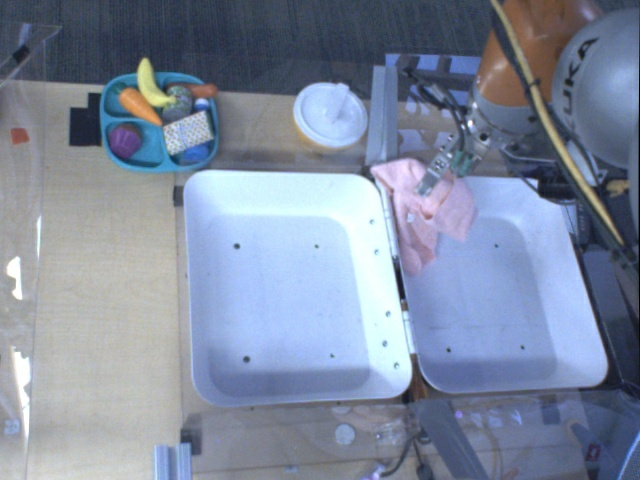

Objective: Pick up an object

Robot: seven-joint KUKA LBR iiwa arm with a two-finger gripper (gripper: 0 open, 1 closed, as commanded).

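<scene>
From my remote station, the left bin and the near half of the right bin lie bare under the overhead camera. At the right bin's far-left corner, a pink cloth hangs lifted, its lower folds trailing over the rim beside the seam between the bins. I judge it bunched that way because the gripper is pinching its top edge from above; the fingers look pressed together on the fabric. The trailing end near the rim could snag as the arm rises. Beyond the bins, on the bench's far edge, a white lidded tub and a blue tray of toy food stand well apart from the work.
</scene>
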